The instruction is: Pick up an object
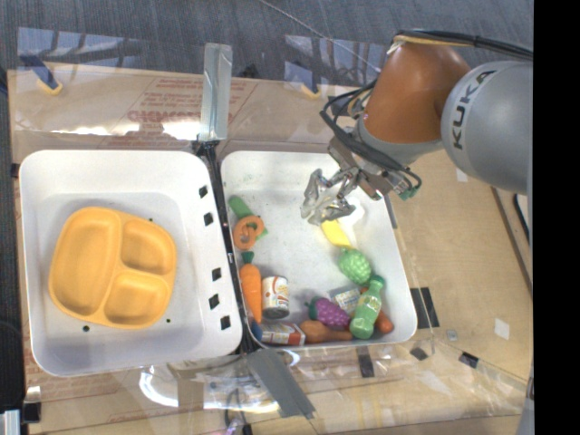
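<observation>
Near edge of right bin (pixel 407 284): cluster along the front wall — a small can lying flat (pixel 281 335), brown oblong piece (pixel 319 330), purple grapes (pixel 332 314), green bottle (pixel 366 313) leaning over them. Just behind: small tin (pixel 275 294), carrot (pixel 251 291) lying lengthwise near the divider, bumpy green fruit (pixel 355 265). Mid bin: yellow piece (pixel 337 234), touching or just under the fingertips. Orange ring-shaped item (pixel 247 231) and a green piece (pixel 240 207) near the divider.

Left bin (pixel 36 243): orange-yellow sectioned tray (pixel 112 266), lying flat, well apart from everything else.

Gripper (pixel 328 202) is low over the back half of the right bin, just above the yellow piece. Fingers (pixel 314 194) look partly spread; nothing visibly between them. Can't tell if they contact the yellow piece.

Far side: cardboard-covered worktop (pixel 109 98), arm coming in from the right.
</observation>
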`<state>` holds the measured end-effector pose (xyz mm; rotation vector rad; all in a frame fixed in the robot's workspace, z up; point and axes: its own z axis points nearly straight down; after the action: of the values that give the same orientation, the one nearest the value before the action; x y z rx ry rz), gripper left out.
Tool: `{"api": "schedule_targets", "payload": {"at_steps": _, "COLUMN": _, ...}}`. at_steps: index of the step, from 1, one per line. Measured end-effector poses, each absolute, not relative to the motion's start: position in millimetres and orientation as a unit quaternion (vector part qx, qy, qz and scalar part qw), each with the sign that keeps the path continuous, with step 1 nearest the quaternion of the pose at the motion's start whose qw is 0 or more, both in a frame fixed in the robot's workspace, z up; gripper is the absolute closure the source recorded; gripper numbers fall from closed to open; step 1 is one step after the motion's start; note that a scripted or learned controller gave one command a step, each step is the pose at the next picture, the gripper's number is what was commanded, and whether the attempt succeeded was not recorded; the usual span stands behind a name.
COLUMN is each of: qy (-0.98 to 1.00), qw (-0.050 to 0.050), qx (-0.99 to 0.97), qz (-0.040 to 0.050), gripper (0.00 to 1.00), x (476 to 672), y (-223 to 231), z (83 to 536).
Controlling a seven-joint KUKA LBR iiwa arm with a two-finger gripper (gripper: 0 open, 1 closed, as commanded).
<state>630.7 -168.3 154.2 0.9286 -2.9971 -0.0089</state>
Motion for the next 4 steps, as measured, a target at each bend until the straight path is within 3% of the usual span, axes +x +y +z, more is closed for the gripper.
{"api": "schedule_targets", "payload": {"at_steps": 1, "qy": -0.970, "qw": -0.002, "qx": 0.243, "qz": 0.0005, "gripper": 1.00, "x": 655.1, "y": -144, "z": 188}}
{"api": "schedule_targets", "payload": {"at_steps": 2, "qy": -0.984, "qw": -0.004, "qx": 0.176, "qz": 0.0023, "gripper": 1.00, "x": 658.6, "y": -187, "z": 259}}
{"api": "schedule_targets", "payload": {"at_steps": 3, "qy": -0.909, "qw": 0.001, "qx": 0.416, "qz": -0.0017, "gripper": 1.00, "x": 657.1, "y": -196, "z": 138}}
{"api": "schedule_targets", "payload": {"at_steps": 4, "qy": -0.947, "qw": -0.007, "qx": 0.322, "qz": 0.0045, "gripper": 1.00, "x": 659.6, "y": -188, "z": 275}}
